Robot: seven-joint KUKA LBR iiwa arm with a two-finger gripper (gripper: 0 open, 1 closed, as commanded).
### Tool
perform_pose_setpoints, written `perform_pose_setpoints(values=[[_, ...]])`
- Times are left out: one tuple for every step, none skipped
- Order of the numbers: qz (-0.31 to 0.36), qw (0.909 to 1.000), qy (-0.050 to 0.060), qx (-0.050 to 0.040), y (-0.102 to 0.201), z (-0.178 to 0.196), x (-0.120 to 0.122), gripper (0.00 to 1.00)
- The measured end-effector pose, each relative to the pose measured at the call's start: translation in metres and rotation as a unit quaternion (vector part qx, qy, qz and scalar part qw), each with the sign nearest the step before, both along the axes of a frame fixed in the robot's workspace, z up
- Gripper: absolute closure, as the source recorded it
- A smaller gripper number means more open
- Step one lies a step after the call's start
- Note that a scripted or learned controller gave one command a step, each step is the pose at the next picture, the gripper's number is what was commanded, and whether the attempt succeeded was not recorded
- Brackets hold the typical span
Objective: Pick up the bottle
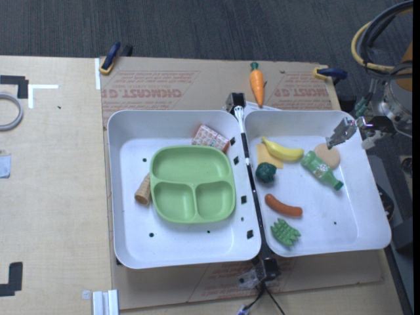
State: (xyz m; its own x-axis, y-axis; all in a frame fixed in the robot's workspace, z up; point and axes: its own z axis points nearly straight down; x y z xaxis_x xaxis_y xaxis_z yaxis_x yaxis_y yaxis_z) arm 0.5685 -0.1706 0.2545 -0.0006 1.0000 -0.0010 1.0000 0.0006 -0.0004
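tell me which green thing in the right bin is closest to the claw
The green bottle, lying tilted just below the claw; the broccoli and leafy piece sit farther left.

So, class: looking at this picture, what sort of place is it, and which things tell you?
Most likely a robot lab test bench. Two white bins sit on cardboard clamped to the bench, a gripper reaches over the right bin, and toy food such as a banana and green bottle lies inside.

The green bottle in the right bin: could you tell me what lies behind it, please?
A tan, rounded item lies right behind the bottle, at its upper end. The gripper hangs above that item; what it is stays unclear.
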Motion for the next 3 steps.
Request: perform_pose_setpoints(values=[[0.100,0.9949,-0.005,-0.0020,-0.015,-0.157,0.023,0.00],[0.099,0.9950,-0.008,-0.0050,-0.016,-0.146,0.025,1.00],[0.100,0.9949,0.000,-0.0002,0.003,-0.012,-0.011,1.00]])
